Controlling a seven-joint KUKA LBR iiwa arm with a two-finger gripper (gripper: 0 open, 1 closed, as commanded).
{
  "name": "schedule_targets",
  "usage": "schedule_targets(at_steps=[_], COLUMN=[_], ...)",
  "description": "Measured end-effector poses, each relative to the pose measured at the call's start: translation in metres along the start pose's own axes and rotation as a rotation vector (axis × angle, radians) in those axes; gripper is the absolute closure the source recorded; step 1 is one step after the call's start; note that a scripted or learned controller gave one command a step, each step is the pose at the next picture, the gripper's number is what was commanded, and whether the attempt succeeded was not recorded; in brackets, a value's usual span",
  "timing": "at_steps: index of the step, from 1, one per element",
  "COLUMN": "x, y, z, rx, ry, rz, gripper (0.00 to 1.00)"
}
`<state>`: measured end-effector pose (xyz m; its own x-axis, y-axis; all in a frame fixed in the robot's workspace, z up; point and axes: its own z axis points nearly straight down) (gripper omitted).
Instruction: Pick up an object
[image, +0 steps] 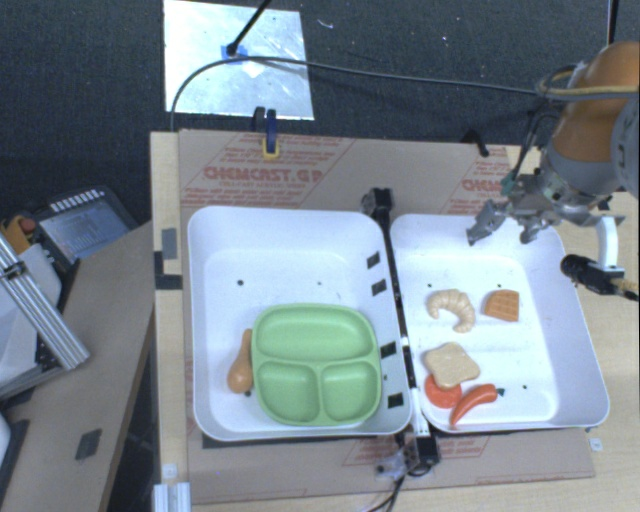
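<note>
Overhead, the hand (508, 229) hangs open above the right bin's (560, 300) far edge.

The arm (600, 90) is extended in from the right, wrist angled downward. The pincer (507, 228) is held with fingers spread apart, nothing between them.

Bench (120, 330): pale wood top. On it a brown sheet (330, 170) printed "CHEMCAST", probably cardboard. Two shallow white bins rest side by side on the sheet, touching at the middle: left bin (290, 235), right bin (570, 340). Yellow clamp (268, 135) at the sheet's far edge.
</note>
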<state>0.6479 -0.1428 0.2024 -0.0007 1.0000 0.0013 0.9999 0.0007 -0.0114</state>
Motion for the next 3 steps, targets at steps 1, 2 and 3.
schedule_targets(at_steps=[1, 2, 3], x=[0.0, 0.002, 0.002], y=[0.003, 0.012, 0.015], z=[-0.009, 0.039, 0.101], rx=[-0.013, -0.012, -0.01], ry=[-0.002, -0.002, -0.002], rz=[-0.002, -0.006, -0.006], gripper=[0.0, 0.0, 0.0])
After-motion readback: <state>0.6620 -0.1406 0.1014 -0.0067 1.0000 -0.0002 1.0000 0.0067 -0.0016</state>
